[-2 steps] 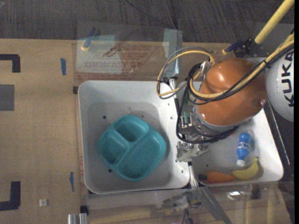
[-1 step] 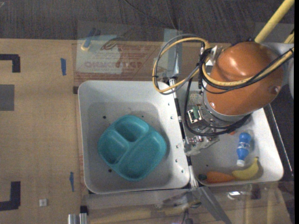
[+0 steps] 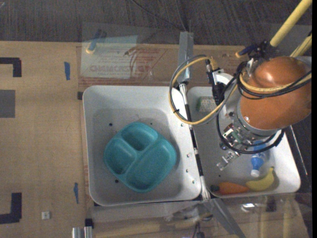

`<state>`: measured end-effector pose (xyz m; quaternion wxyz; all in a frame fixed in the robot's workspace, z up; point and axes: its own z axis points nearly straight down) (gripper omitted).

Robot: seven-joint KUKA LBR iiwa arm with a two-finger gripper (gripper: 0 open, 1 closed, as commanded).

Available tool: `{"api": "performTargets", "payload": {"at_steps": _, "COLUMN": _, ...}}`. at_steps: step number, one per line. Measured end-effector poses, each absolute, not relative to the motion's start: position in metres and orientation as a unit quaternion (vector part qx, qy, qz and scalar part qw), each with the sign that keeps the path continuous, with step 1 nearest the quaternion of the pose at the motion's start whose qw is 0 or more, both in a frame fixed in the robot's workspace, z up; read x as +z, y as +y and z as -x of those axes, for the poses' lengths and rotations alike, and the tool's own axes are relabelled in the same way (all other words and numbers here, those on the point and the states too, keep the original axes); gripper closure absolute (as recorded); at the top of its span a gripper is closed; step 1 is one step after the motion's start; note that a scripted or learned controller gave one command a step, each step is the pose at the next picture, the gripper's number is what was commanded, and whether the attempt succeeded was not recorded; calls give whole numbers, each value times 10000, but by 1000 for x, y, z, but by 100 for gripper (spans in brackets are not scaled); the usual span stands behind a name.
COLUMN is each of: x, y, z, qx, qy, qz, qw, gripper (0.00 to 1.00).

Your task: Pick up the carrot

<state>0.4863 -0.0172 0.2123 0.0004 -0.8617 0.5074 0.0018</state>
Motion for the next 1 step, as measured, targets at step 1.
{"api": "performTargets", "payload": {"at_steps": 1, "x": 203, "y": 42, "z": -484, "qx": 19, "qy": 5312, "qz": 8472, "qw": 1, "gripper": 100}}
